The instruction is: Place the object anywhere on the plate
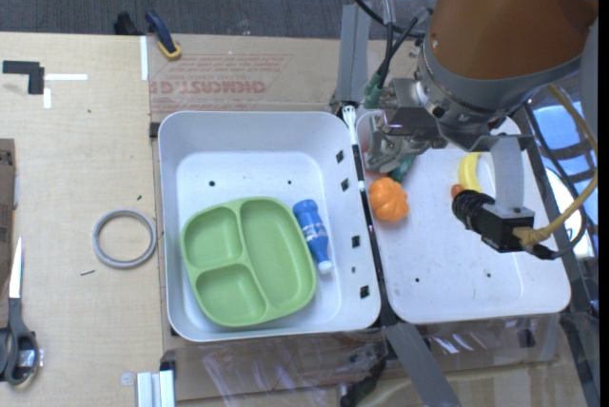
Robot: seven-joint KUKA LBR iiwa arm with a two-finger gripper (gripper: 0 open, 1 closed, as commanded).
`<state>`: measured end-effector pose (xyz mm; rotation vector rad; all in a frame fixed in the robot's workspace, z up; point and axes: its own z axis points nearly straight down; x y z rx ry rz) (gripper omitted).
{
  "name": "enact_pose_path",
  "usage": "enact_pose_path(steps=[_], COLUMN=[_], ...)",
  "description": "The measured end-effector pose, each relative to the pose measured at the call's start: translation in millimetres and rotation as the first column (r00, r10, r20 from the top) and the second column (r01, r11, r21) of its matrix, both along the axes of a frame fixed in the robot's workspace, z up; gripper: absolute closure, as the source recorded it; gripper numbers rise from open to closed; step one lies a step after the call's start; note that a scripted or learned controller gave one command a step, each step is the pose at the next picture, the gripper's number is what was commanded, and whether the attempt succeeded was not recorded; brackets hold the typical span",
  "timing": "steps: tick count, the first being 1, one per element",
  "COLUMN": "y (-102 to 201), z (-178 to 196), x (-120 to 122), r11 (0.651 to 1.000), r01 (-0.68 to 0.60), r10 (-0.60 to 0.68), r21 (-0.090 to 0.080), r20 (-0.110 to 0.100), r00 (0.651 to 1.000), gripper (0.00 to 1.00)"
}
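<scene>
One orange object (388,201) just below your claw (385,153) in the right bin (476,281), claw's grip state you cannot tell, green plate (249,262) in the left bin (247,144)

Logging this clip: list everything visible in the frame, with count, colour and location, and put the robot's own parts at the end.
plate: 1, green, three compartments, in the left bin
tube: 1, blue with a white cap, in the left bin beside the plate's right edge
left bin: 1, white, centre of the bench
right bin: 1, white, right of the left bin
orange object: 1, orange, rounded, at the right bin's left edge
yellow object: 1, yellow, in the right bin, partly hidden by the arm
tape ring: 1, grey, on the bench left of the bins
scissors: 1, metal, at the bench's left edge
clamp: 1, blue and yellow, top of the bench
arm: 1, grey with an orange band, over the right bin
gripper: 1, just above the orange object
</scene>
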<state>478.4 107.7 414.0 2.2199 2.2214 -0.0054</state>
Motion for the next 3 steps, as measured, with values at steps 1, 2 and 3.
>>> enact_pose_path(steps=[1, 2, 3], y=[-75, -16, 54], z=[-162, -80, -240], x=[-1, 0, -2], r11=[1.000, 1.000, 1.000], r01=[0.004, -0.001, 0.005], r10=[-0.004, 0.001, -0.005], r21=[0.002, 0.001, 0.000], r20=[-0.002, 0.000, -0.004], r00=[1.000, 1.000, 1.000], gripper=[1.00, 1.00, 1.00])
